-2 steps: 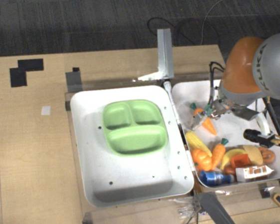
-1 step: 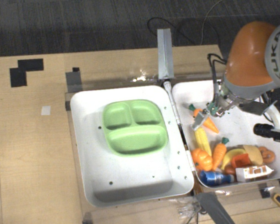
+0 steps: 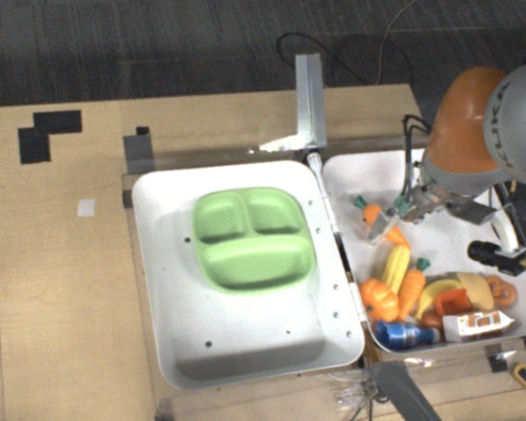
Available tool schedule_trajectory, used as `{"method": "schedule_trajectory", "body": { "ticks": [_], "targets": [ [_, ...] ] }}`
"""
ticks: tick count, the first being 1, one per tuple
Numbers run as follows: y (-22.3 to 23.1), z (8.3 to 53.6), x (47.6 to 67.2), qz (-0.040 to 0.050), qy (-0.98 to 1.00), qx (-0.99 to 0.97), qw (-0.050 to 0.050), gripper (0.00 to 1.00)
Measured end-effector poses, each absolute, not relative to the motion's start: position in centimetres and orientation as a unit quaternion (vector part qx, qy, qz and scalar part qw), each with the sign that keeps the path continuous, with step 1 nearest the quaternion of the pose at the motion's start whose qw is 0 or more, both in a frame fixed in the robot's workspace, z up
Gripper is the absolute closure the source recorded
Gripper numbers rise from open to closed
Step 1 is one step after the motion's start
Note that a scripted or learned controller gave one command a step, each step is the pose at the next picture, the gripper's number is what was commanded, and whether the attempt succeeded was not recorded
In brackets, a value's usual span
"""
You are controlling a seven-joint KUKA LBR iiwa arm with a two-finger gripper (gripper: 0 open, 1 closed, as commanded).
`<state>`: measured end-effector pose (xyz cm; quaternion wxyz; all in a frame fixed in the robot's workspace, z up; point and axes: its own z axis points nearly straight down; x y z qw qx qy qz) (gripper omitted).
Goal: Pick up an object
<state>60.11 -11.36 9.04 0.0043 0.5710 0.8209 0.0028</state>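
Early stage, nothing lifted yet as far as visible. Pincer (image 3: 404, 209) down low in right bin (image 3: 371, 166), upper-middle area, reaching in from right under grey arm (image 3: 517, 119) with orange band (image 3: 456, 126). Tips right by small orange carrot-like piece (image 3: 371, 213) and another orange bit (image 3: 395, 235) just below; touching or not, cannot tell. Spread or pressed together: cannot tell, too small and dark against bin floor. Nothing clearly seen pinched between tips, so no grasp counted.

Candidate objects all resting in right bin: yellow corn (image 3: 397, 265) mid-bin, orange pepper-like item (image 3: 379, 297) beside it, banana (image 3: 437, 291), red piece (image 3: 452, 302), blue can (image 3: 402, 334) at near edge, white carton (image 3: 479, 324) at near right corner, tan item (image 3: 494, 290) behind carton. Pile crowded toward near half, pieces touching.

Left bin (image 3: 168, 291) holding green divided tray (image 3: 252, 237), upright, compartments bare. Both bins side by side on worktop (image 3: 57, 304).

Remaining, by judgement: close on one piece, lift clear of bin. Whole pick still to do.
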Motion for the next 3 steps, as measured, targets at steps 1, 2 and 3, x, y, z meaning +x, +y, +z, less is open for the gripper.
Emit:
{"method": "schedule_trajectory", "body": {
  "ticks": [1, 2, 3],
  "targets": [
    [-11.2, 10.1, 60.4, 0.0053, 0.822, 0.570, 0.005, 1.00],
    [-11.5, 8.7, 62.6, -0.0002, 0.724, 0.690, -0.002, 1.00],
    [-7.3, 22.5, 62.0, 0.0014, 0.689, 0.725, 0.002, 1.00]
  ]
}}
